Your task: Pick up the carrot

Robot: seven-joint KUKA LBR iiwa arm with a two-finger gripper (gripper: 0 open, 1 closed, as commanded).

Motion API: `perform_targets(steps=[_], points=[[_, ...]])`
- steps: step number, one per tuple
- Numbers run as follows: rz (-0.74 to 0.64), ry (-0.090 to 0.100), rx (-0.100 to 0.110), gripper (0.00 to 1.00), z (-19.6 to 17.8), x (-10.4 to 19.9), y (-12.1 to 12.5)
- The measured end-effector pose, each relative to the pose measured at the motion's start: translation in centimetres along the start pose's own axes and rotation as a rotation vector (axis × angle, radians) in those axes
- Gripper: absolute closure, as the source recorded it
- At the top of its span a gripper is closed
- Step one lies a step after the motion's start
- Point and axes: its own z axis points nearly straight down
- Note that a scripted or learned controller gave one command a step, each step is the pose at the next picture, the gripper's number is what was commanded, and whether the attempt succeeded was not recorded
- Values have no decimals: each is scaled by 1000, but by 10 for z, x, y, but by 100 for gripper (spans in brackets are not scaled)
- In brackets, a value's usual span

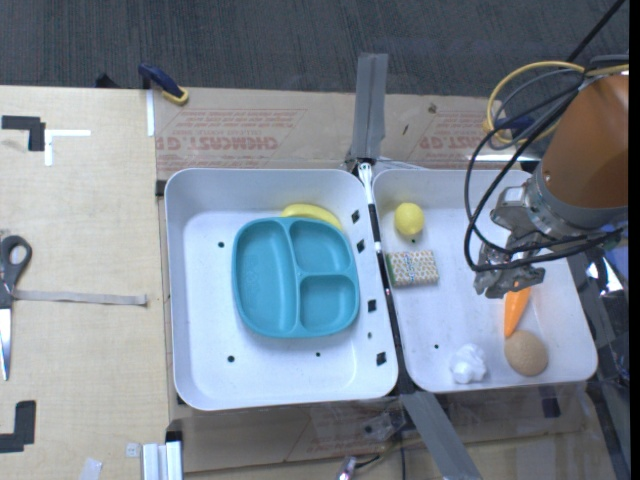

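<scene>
At the far left, on the pale bench top [80, 368], a pair of scissors [10, 278] lies at the edge of the view, with a strip of grey tape [85, 298] stretched out beside it. Further back, a small blue and yellow clamp [163, 83] sits at the corner of a sheet of brown cardboard [255, 133] that runs behind both bins. The left bin [195, 368] holds a blue divided plate [297, 276] with three compartments, roughly in the middle of the bin; a yellow object [312, 212] pokes out from behind the plate's far rim, mostly hidden by it. Across the divider, the right bin [435, 353] has a yellow lemon [408, 218] near its far left corner, and just in front of that a small speckled sponge [413, 268]. Toward the near edge of this bin lies a little white crumpled lump [467, 365], and to its right a round tan ball [526, 353], near but not touching. The carrot [514, 311] lies just beyond that ball, on the right side of the right bin, its upper end tucked under the gripper [508, 280]. The gripper is directly over that upper end, at or very close to it, but I cannot tell how far it is open or whether it has hold of the carrot. Above it rises the arm [590, 153] with its orange band, looped with black and yellow cables [500, 108].
</scene>
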Motion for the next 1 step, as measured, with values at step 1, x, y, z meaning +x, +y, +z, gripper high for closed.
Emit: perform_targets(steps=[1], points=[[-390,-2,4,100,-49,24,-26]])
